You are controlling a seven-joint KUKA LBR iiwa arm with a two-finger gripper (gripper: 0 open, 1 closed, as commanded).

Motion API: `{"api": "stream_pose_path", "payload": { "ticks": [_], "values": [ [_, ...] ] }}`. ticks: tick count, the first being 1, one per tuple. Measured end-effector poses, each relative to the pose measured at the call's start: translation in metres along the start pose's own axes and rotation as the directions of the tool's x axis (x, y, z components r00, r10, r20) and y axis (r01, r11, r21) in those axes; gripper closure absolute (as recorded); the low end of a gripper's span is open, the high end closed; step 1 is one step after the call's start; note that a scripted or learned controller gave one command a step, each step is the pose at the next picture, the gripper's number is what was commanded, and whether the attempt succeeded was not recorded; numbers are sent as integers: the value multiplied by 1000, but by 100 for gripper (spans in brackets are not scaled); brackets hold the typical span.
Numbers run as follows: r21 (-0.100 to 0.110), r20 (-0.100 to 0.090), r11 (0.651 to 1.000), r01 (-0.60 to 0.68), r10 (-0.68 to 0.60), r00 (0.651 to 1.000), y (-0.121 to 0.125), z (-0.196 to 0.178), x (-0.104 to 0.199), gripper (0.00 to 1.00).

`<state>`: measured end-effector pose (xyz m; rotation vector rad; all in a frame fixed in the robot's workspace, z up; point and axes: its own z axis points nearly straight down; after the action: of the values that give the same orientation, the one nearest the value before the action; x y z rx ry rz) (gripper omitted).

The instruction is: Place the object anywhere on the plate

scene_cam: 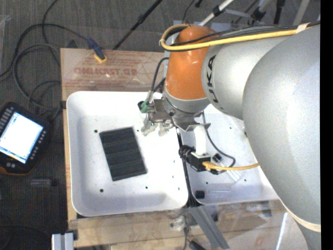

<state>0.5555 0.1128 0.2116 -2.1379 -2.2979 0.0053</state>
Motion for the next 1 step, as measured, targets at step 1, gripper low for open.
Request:
{"api": "stream_pose_path", "payload": {
  "ticks": [1],
  "values": [
    [0,0,1000,0,0,1000,0,0,0,0]
  ]
}}
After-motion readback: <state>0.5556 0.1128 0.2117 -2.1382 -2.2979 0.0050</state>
